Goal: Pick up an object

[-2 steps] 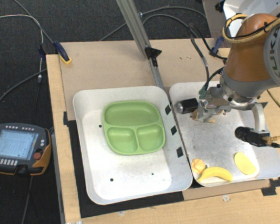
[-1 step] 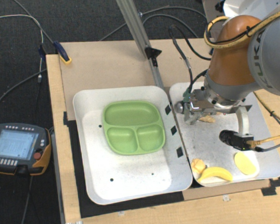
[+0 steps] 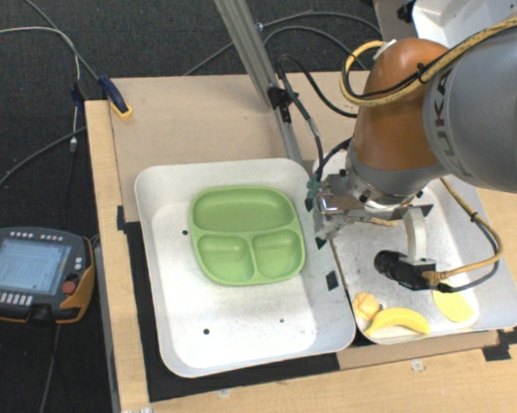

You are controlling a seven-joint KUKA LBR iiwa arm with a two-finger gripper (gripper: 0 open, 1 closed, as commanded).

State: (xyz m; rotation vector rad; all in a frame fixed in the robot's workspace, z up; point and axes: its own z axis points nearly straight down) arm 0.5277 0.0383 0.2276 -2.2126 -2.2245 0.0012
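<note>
A green divided plate (image 3: 245, 233) lies in the left bin (image 3: 188, 338). In the right bin (image 3: 504, 303), along the front wall, lie a yellow banana (image 3: 397, 321), a small pale yellow piece (image 3: 365, 306) and a flat yellow oval thing (image 3: 455, 307). My gripper (image 3: 326, 227) hangs low under the orange wrist, over the right bin's left edge by the divider between the bins. It is behind the yellow things and just right of the plate. The wrist hides most of the bin's back part.
A slanted aluminium post (image 3: 256, 51) with cables rises behind the bins. A teach pendant (image 3: 34, 274) lies off the bench at the left. A blue and yellow clamp (image 3: 114, 96) sits at the bench's far left corner. A small black mark (image 3: 331, 280) sits on the divider rim.
</note>
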